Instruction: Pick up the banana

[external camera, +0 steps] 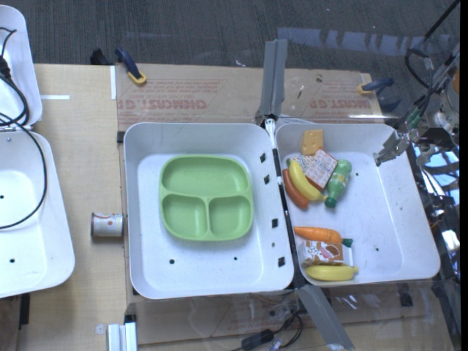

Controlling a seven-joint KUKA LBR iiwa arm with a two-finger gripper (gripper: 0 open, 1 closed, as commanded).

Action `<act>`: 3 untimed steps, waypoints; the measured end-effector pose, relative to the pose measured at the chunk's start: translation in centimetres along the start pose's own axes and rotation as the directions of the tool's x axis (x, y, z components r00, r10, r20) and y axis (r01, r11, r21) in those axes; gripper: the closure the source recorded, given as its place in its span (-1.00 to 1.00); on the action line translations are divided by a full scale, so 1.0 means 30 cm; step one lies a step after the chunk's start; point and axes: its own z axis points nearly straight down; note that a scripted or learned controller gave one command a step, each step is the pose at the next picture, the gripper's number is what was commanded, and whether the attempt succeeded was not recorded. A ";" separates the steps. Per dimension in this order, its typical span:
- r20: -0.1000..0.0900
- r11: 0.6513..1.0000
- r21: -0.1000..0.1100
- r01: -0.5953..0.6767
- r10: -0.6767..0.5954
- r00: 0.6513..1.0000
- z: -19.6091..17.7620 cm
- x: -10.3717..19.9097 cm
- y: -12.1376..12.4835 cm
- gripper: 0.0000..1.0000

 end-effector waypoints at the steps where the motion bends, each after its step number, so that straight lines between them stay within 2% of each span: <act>1: -0.001 0.988 0.003 -0.153 0.153 0.988 0.525 0.221 -0.016 -1.00; 2: 0.002 0.998 -0.001 0.058 -0.058 0.998 0.582 0.269 0.271 -1.00; 3: 0.000 0.987 0.007 0.159 -0.159 0.987 0.582 0.237 0.302 -1.00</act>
